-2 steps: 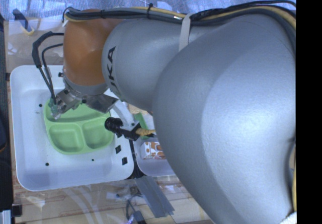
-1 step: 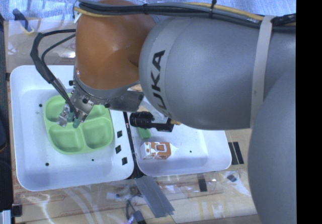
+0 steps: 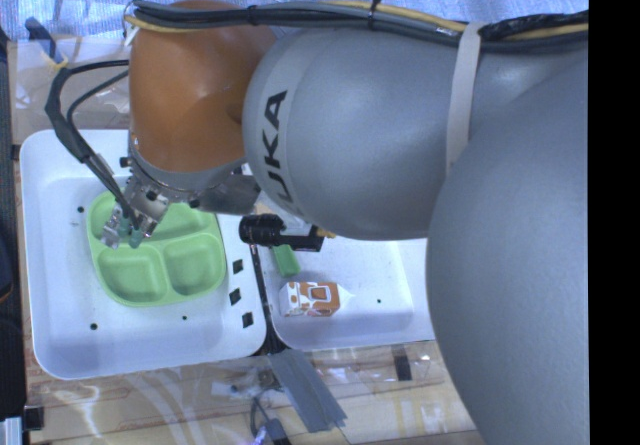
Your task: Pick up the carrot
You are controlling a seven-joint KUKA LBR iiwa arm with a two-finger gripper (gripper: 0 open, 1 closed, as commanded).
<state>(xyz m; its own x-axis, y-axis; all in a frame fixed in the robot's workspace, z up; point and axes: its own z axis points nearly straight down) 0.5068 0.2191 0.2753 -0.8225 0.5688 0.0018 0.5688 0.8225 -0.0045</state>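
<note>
My gripper (image 3: 125, 229) hangs low over the far-left compartment of a green divided tray (image 3: 190, 268) in the left bin (image 3: 60, 333). Its tip is small and partly lost against the green. An orange and white object (image 3: 310, 298) lies in the right bin (image 3: 390, 318) near the front; I cannot tell whether it is the carrot. Just behind it lies a small green piece (image 3: 287, 260). The grey arm (image 3: 400, 123) and its orange band (image 3: 190, 83) cover most of both bins.
A black cable (image 3: 75, 138) loops from the wrist over the left bin's far side. A black part (image 3: 262, 228) juts out over the wall between the bins. Grey tape (image 3: 305, 388) lies on the bench in front.
</note>
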